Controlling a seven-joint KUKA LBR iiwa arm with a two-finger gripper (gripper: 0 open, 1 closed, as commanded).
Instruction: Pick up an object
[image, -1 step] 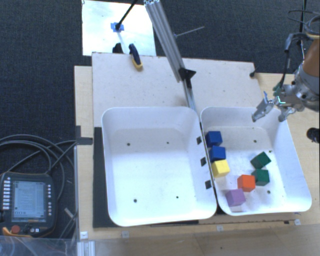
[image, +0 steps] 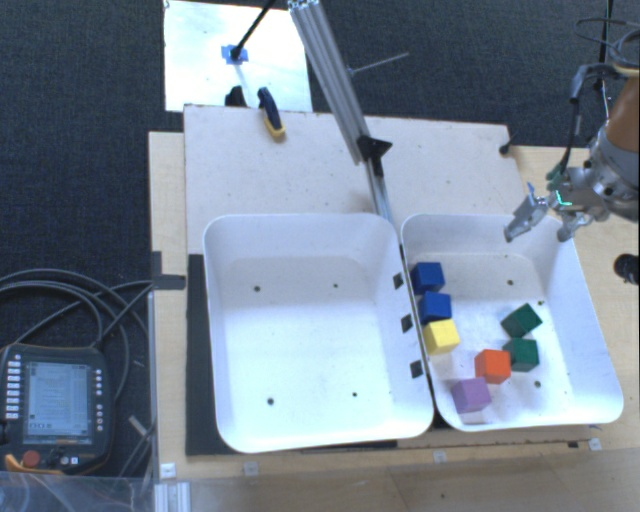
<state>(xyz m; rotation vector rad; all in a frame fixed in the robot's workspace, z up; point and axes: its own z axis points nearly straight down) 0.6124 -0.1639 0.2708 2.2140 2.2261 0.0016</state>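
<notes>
The right bin (image: 590, 330) holds several small blocks: two blue ones (image: 428, 276) (image: 435, 306) stacked along its left wall, a yellow one (image: 441, 335) just below them, an orange one (image: 492, 365), a purple one (image: 471, 395), and two green ones (image: 521, 320) (image: 522, 353). My gripper (image: 538, 232) hovers above the bin's far right corner, well above and to the right of the blocks. Its fingers are spread open with nothing between them.
The left bin (image: 225, 300) sits beside the right one, sharing a middle wall. A slanted metal pole (image: 335, 85) runs down to that wall's far end. A teach pendant (image: 55, 405) with cables lies at the lower left.
</notes>
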